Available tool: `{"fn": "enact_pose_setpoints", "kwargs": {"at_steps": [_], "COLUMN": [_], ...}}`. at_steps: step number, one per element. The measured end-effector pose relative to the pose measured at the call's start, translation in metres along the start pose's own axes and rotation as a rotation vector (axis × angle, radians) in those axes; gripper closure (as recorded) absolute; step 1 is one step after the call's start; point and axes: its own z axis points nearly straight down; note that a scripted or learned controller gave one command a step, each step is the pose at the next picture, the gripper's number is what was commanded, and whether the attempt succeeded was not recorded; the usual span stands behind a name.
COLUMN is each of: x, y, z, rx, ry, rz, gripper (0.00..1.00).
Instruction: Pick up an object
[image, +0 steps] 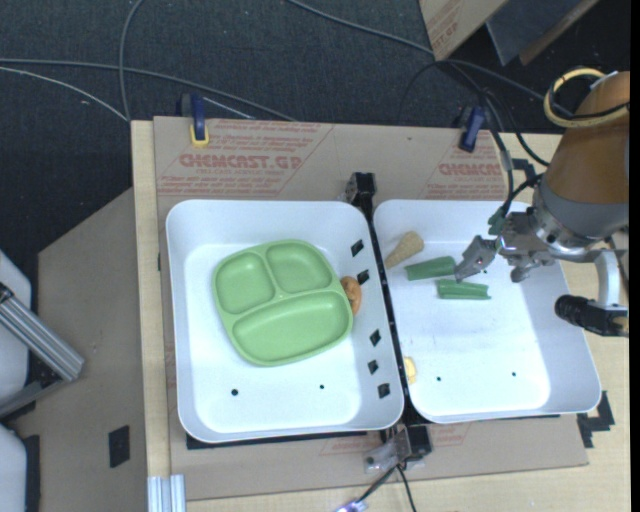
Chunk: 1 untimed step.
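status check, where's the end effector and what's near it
End effector over right bin, just above green sticks. Nothing held. Tan piece beside them; green tray in left bin.

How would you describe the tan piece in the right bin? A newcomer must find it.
Look at the right bin, toward its upper left corner near the divider. The tan piece lies there, just above two green pieces; it alone is beige and cone-like, while they are flat green.

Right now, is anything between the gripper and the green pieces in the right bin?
Nothing visible. The gripper hangs just above and right of the two green pieces in the right bin; the tan piece lies off to their left.
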Motion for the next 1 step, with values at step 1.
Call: {"fn": "enact_pose_setpoints", "kwargs": {"at_steps": [1], "x": [0.0005], "y": [0.0027], "z": [-0.0083], "rx": [-0.015], "ry": [-0.002], "rz": [-0.003], "gripper": [0.0]}}
